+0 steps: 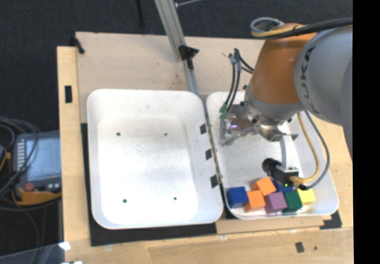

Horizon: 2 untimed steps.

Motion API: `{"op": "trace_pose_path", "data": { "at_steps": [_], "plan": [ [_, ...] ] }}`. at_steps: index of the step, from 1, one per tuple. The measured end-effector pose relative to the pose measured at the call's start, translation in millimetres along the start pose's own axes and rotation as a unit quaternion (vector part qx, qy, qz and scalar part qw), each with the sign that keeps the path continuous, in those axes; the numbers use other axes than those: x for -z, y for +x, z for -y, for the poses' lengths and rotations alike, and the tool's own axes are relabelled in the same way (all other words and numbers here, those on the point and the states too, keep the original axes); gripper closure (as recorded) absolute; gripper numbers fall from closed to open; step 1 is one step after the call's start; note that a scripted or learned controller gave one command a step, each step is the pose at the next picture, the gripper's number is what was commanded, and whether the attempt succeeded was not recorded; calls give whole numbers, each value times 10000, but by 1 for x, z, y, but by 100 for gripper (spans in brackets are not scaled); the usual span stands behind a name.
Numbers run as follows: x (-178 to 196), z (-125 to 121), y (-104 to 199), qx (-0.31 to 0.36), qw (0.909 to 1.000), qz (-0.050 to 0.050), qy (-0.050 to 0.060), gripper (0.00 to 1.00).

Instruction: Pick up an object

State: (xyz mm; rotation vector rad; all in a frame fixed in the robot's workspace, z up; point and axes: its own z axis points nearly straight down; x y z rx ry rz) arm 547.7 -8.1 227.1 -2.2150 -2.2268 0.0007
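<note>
The gripper (233, 128) hangs over the upper left part of the right bin (254, 163); whether it is spread or pinched cannot be told. Coloured blocks cluster at the bin's lower edge: blue block (237, 196), orange block (256, 199), purple block (275, 202), green block (293, 199), yellow block (307, 196).

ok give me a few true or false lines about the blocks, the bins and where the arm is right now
1. The blocks sit in the right bin. True.
2. The blue block lies at the left end of the cluster. True.
3. The purple block rests in the left bin. False: it is in the right bin, beside the green block.
4. The arm reaches over the left bin. False: it is above the right bin.
5. The blocks are scattered across the bin's far end. False: they cluster at its near edge.
</note>
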Motion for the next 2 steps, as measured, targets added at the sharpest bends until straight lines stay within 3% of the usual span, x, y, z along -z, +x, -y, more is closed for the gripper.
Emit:
{"op": "trace_pose_path", "data": {
  "at_steps": [2],
  "plan": [
    [13, 37, 89, 18, 10000, -14, -11, 100]
  ]
}}
